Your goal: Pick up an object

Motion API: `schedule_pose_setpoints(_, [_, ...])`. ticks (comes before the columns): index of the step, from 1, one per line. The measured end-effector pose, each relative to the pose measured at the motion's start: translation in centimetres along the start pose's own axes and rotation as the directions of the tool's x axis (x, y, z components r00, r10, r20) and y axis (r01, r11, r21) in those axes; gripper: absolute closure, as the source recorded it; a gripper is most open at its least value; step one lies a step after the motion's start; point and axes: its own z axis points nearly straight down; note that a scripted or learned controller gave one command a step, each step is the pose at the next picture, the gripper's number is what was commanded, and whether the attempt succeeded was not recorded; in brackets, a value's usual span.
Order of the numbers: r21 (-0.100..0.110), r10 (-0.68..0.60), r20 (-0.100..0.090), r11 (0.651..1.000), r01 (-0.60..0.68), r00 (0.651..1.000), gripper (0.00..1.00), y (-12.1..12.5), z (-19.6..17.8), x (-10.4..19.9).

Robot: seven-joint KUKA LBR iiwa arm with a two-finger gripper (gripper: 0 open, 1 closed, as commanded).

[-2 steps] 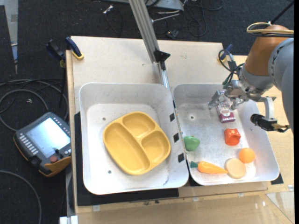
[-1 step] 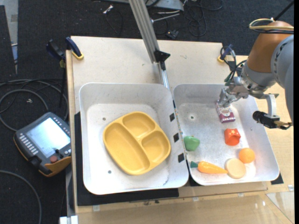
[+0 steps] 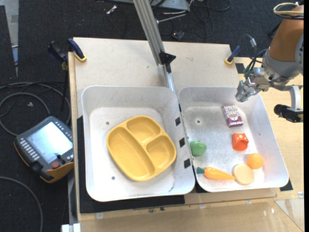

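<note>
Your claw (image 3: 243, 94) hangs over the far right corner of the right bin (image 3: 275, 144), above the rim and not touching any of the items; it is too small and foreshortened here to say how it is set, so I cannot tell, and nothing shows in it. The things you could pick all lie in that right bin: a small pink-and-white carton (image 3: 232, 115) nearest the claw, a red blocky piece (image 3: 240, 141) just below it, an orange ball (image 3: 255, 161), a pale cream disc (image 3: 243, 174) touching or nearly touching the ball, an orange carrot (image 3: 218, 174) lying along the near edge, and a green rounded piece (image 3: 197, 148) close against the dividing wall. The carton looks like your best choice: it is closest, stands apart from its neighbours, and its flat straight sides should give a square hold, so bring the claw directly over it, line up across its narrow width, and go straight down. Avoid the green piece and the carrot, since the sloped bin wall and the near rim would likely crowd the approach. The ball and disc look smooth, rounded, plastic, and may roll or squirt out of a pinch. The left bin (image 3: 96, 105) holds a glossy yellow divided plate (image 3: 141, 148) with three shallow compartments, too broad and flat to grasp easily. Both bins are shallow white plastic with curved walls, sitting on the pale bench (image 3: 120, 62)
</note>
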Motion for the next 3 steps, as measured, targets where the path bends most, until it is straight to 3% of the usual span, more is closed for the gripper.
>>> schedule_pose_setpoints(1, [0.003, -0.002, -0.002, 1.000, 0.002, 1.000, 1.00, 0.2, -2.4, 0.0])
schedule_pose_setpoints(3, [0.009, -0.007, -0.006, 1.000, 0.007, 1.000, 1.00, -3.8, -2.8, 11.0])
